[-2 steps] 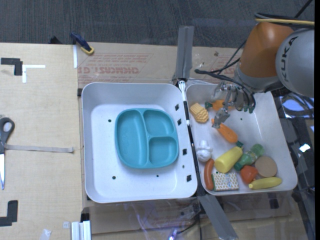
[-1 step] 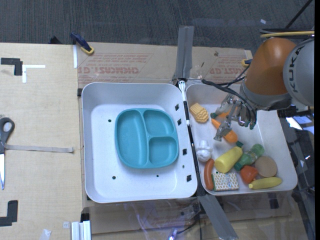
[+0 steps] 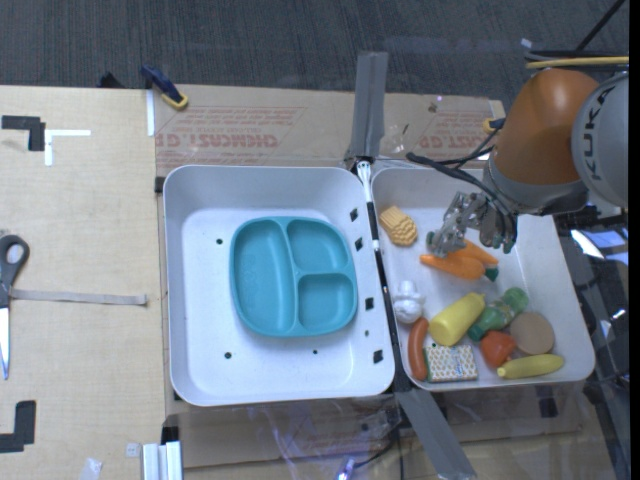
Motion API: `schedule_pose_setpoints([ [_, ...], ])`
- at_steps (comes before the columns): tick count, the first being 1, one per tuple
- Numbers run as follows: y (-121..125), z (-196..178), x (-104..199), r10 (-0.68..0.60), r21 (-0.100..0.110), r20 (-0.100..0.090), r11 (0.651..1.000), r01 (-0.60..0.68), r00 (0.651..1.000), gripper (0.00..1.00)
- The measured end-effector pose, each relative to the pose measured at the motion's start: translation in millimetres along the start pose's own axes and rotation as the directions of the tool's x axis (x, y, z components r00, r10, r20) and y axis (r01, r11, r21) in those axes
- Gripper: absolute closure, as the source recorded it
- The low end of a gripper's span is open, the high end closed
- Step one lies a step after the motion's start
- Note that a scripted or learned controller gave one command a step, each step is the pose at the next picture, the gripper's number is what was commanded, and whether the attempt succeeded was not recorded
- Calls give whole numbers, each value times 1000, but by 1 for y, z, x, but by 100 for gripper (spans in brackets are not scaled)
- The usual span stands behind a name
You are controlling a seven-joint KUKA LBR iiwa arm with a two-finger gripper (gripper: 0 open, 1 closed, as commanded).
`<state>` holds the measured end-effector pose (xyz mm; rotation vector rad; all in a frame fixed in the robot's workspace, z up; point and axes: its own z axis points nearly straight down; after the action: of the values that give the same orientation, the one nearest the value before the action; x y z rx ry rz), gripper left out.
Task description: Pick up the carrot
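The orange carrot lies in the right bin, in its upper middle part, pointing left. My gripper hangs just above the carrot's right end, below the orange wrist band. Its two fingers are spread apart, one on the left and one on the right, and it is open with nothing gripped between them. The carrot rests on the bin floor.
The right bin also holds a yellow corn piece, a white garlic bulb, a yellow bottle-shaped item, a red sausage, a cracker, a banana and green and red vegetables. A teal divided plate fills the left bin.
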<state>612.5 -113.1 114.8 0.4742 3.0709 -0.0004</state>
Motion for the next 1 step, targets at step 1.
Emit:
schedule_pose_setpoints([
  [1,77,-77,-9,258,12,-27,966,-258,966,100],
])
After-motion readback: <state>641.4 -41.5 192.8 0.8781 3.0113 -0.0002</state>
